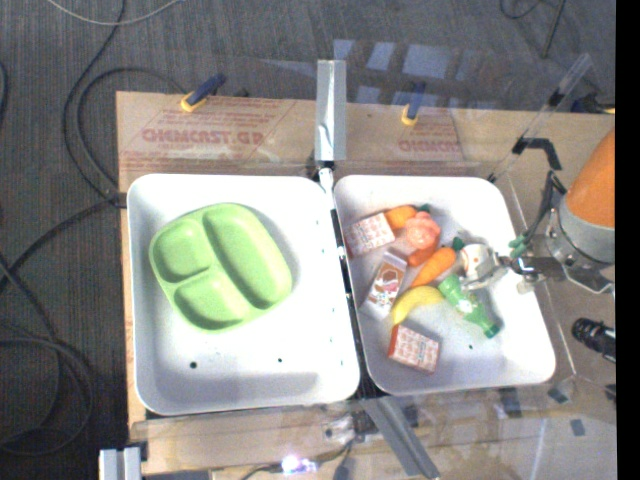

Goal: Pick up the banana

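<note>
The yellow banana (413, 303) lies in the middle of the right bin (520, 363), curved, with one end by a small carton and the other by a green bottle. My gripper (478, 263) reaches in from the right and hangs over the bin's right half, up and to the right of the banana, just above the bottle. It stands apart from the banana and nothing of the banana is in it.
Around the banana lie an orange carrot (435, 265), a red tomato (422, 234), a green bottle (470, 306) and three small cartons (388, 283) (370, 233) (414, 348). The left bin (160, 373) holds a green divided plate (222, 265).
</note>
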Controlling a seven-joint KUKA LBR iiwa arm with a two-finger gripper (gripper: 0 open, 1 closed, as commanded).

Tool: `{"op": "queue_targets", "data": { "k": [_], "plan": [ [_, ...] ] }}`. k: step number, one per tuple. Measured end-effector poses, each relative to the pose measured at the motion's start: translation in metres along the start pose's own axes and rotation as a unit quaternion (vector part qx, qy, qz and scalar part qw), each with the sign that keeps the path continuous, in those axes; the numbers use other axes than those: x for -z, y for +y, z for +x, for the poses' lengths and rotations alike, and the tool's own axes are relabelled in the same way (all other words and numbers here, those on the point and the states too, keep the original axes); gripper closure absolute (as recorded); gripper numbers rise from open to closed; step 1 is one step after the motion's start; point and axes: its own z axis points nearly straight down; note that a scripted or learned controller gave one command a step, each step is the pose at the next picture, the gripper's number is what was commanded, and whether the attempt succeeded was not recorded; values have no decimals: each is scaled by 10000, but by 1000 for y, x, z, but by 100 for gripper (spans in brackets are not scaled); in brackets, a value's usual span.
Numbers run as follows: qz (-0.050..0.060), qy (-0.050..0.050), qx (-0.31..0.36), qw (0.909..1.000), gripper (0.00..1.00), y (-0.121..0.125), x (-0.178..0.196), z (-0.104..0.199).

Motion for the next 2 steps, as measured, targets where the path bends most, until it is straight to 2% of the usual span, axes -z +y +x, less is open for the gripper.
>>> {"op": "queue_targets", "data": {
  "k": [1, 2],
  "plan": [
    [-78, -21, 757, 9971, 0, -10, -104, 83],
    [-112, 10, -49, 9999, 0, -11, -105, 52]
  ]
}}
